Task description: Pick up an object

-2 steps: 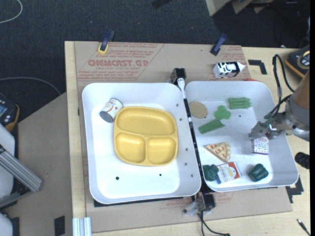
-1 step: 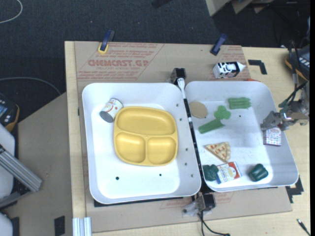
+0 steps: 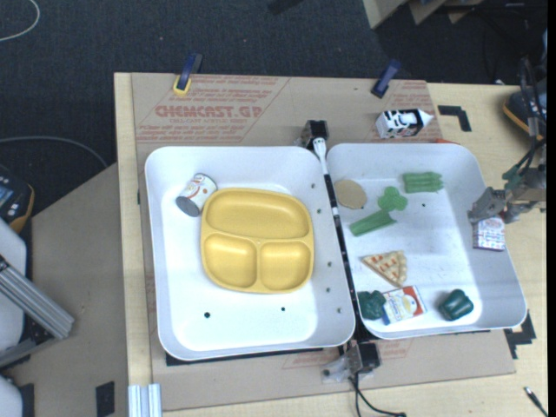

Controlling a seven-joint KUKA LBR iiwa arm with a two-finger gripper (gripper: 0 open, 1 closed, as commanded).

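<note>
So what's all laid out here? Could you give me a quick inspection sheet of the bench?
Surface: wooden bench bearing left bin and right bin.
Job's things: yellow divided plate and small can in left bin; pizza slice, green pieces, tan disc in right bin.
Clutter: black-and-white carton on the bench.
Grippers: gripper at right bin's right rim.
Cables: black cable at front edge.
Surroundings: dark carpet.

a pizza slice (image 3: 387, 267) lies flat mid-bin in the right bin (image 3: 452, 159). a green broccoli piece (image 3: 380, 213) lies at its 12 o'clock, a green pepper (image 3: 455, 304) at 4.
</note>
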